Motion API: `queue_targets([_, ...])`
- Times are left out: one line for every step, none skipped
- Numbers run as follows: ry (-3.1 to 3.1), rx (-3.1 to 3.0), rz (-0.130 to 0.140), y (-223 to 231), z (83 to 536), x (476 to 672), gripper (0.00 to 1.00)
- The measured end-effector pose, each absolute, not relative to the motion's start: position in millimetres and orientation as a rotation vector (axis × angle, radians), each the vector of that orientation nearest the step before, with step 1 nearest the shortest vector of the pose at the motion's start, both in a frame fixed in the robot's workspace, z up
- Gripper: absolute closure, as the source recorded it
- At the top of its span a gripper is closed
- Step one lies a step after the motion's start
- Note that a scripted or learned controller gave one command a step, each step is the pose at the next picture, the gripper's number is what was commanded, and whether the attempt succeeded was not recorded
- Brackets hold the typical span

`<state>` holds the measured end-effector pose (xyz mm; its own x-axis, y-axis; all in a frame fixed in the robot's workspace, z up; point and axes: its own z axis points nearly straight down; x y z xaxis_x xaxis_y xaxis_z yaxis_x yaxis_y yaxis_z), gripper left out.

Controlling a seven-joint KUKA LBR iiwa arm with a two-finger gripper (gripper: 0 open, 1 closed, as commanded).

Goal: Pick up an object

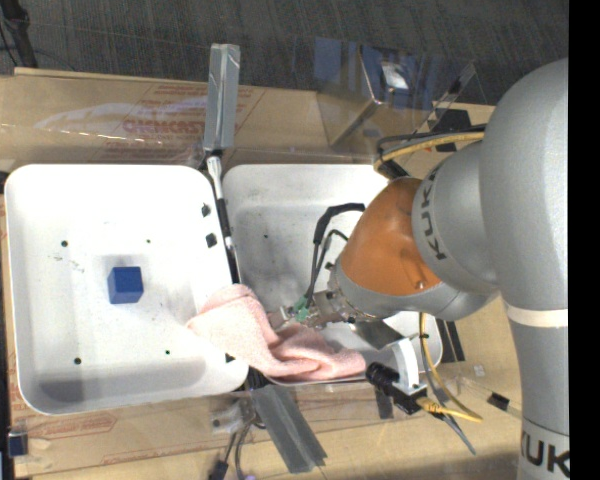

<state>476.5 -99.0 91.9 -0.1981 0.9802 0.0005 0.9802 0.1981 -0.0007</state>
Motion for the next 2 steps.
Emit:
queue_targets([-2.497, -1.909, 0.000, -97.4, 91.8, 482.7, 0.00])
queue_targets([-2.502, -1.903, 0.000, -97.2, 101.1, 483.4, 1.00])
